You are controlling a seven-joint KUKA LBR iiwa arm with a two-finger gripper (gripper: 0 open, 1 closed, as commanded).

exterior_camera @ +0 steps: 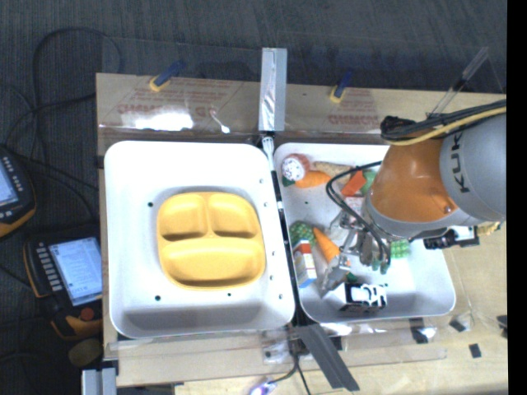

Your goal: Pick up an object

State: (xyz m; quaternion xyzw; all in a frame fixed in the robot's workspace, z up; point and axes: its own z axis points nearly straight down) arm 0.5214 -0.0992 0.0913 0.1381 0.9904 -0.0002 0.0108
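Camera view: gripper low in right white bin, finger spread unclear; orange carrot-shaped toy just left, black-and-white object near. Yellow divided tray in left bin.

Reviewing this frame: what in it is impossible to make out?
- Gripper, camera view: too small and cluttered to tell whether it is open or holding anything.
- Right white bin: its upper right part is hidden under the grey arm with the orange band.
- Small black-and-white object: too small to identify.
- Left white bin with yellow divided tray: readable.
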